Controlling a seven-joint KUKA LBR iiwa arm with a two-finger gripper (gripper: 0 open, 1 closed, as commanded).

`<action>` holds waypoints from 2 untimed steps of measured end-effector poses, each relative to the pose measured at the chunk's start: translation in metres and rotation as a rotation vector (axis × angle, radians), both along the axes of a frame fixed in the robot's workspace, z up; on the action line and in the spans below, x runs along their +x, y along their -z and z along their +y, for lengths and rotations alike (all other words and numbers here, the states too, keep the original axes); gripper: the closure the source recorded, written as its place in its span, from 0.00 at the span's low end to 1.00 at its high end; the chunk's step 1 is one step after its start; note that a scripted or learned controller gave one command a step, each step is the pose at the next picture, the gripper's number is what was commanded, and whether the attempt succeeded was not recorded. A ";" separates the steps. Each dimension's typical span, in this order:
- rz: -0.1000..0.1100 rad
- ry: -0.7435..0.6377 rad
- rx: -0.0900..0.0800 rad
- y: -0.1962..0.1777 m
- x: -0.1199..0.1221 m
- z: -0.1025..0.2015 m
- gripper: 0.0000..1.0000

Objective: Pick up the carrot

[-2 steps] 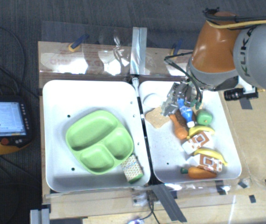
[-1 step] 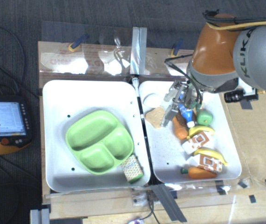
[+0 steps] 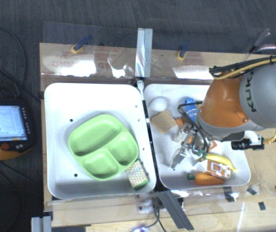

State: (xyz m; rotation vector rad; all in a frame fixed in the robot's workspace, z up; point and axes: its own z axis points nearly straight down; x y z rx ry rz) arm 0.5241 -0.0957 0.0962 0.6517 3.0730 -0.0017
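The carrot [image 3: 209, 179] is orange with a green stub at its left end. It lies flat against the front wall of the right bin [image 3: 163, 178]. My gripper [image 3: 180, 146] hangs over the middle of that bin, up and to the left of the carrot and apart from it. Its two silvery fingers [image 3: 177, 159] stand open with nothing between them. The grey arm with the orange band [image 3: 225, 108] comes in from the right and hides the bin's right rear part.
Beside the carrot sit an orange-and-white carton [image 3: 218, 168] and a banana [image 3: 221, 159]. A white ball [image 3: 158, 103], a brown block [image 3: 163, 121] and a blue object [image 3: 190, 107] lie further back. The left bin [image 3: 60, 105] holds a green divided plate [image 3: 104, 146] and a small patterned box [image 3: 138, 174].
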 end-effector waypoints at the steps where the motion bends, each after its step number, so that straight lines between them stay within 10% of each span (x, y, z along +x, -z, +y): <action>1: -0.010 0.127 0.001 0.006 0.040 -0.003 0.00; 2: -0.011 0.157 0.000 0.006 0.045 -0.001 0.00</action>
